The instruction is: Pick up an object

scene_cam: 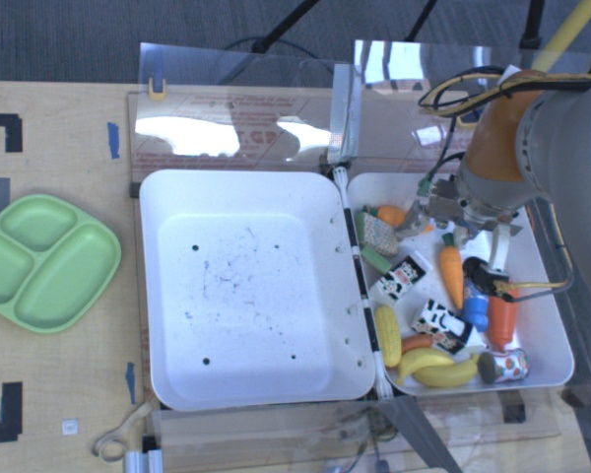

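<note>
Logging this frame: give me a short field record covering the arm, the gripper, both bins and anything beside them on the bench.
arm: reaches in from the right, over the right bin
gripper: low above the toys at that bin's far end; grasp not discernible
right bin contents: carrot, bananas, corn cob, cow-print blocks, other small toys
left bin: scuffed white floor
beside bins: green divided plate on the bench, left
</note>
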Action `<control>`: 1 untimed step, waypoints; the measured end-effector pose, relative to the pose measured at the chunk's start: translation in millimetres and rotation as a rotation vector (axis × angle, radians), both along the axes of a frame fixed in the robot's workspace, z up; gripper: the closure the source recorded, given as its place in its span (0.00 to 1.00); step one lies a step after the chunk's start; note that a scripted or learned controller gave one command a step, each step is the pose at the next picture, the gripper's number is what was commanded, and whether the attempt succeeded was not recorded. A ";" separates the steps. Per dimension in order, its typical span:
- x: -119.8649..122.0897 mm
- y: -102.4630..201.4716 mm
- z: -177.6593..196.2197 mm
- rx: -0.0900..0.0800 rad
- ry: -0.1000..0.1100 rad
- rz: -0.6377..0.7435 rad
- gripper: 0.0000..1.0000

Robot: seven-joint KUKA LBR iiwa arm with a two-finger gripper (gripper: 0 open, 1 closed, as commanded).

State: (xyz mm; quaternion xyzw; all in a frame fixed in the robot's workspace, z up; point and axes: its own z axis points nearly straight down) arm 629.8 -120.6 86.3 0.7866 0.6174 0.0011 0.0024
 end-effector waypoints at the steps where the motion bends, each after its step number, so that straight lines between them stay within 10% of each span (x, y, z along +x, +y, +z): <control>1: -38.4 -23.0 38.5 0.004 0.006 0.157 0.00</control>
